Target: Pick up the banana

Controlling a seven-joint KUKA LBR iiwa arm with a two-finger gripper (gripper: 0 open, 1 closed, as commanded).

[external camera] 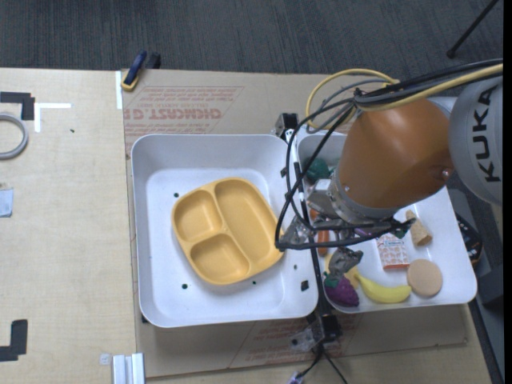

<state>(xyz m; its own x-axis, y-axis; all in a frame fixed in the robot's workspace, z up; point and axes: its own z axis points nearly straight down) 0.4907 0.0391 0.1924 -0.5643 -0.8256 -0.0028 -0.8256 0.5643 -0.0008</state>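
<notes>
The yellow banana [385,290] lies near the front edge of the right bin [453,214], between a purple bunch of grapes [342,292] and a round tan biscuit [425,278]. My arm's orange band [392,154] hangs over the middle of this bin and hides much of it. Below it, the grey gripper [346,259] pokes out just above the grapes, to the upper left of the banana and apart from it. Nothing shows held in it.
A yellow three-part plate [226,230] lies in the left bin [152,214]. The right bin also holds a red-and-white card [393,253], a small tan cork-like piece [418,232] and a green item [320,169] at the back. Cables [352,86] loop above the arm.
</notes>
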